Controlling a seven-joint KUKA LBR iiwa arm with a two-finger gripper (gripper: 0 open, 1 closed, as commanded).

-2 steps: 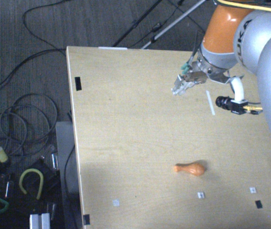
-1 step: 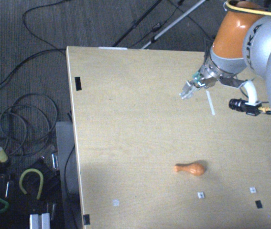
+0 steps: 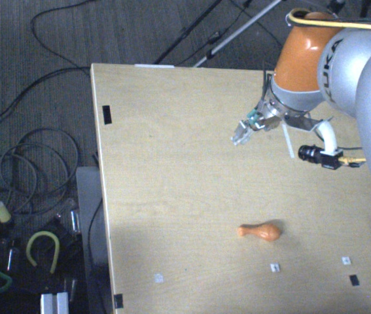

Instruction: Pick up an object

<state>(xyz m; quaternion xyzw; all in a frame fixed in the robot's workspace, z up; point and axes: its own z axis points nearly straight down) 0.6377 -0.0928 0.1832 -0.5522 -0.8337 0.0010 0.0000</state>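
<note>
A: Pale wood-toned board, the surface [image 3: 172,175], takes up most of the camera view. 1 object of interest on it: an orange pear-shaped item [image 3: 262,231], lying on its side in the lower right part, narrow end pointing left, rounded end right.

B: Arm position?

A: The arm [image 3: 342,64] enters from the right, grey body with the orange band above the wrist. The pincer [image 3: 244,132] sits in the upper right part of the board, tips pointing left and slightly down in the frame. Translucent tips with a bit of teal just behind them.

B: Fingers open or closed?

A: Cannot tell. The tips read as 1 small pale blur at this slant. Nothing is seen between them.

B: Relation of pincer to the orange item?

A: Well apart. The item lies lower in the frame, slightly right of the pincer tips, with bare board between them. It is not touched by any part of the arm.

B: Anything else on the board?

A: A black mark [image 3: 106,114] near the upper left edge, another black mark [image 3: 354,280] at lower right, and 2 small pale squares [image 3: 275,267] near the bottom right. A black cylindrical fitting [image 3: 319,156] hangs off the wrist on a white curved bracket.

B: Off the board?

A: Dark carpet floor [image 3: 35,57] at left with looped black cables [image 3: 28,169] and a green hook-shaped tool [image 3: 43,247].
</note>
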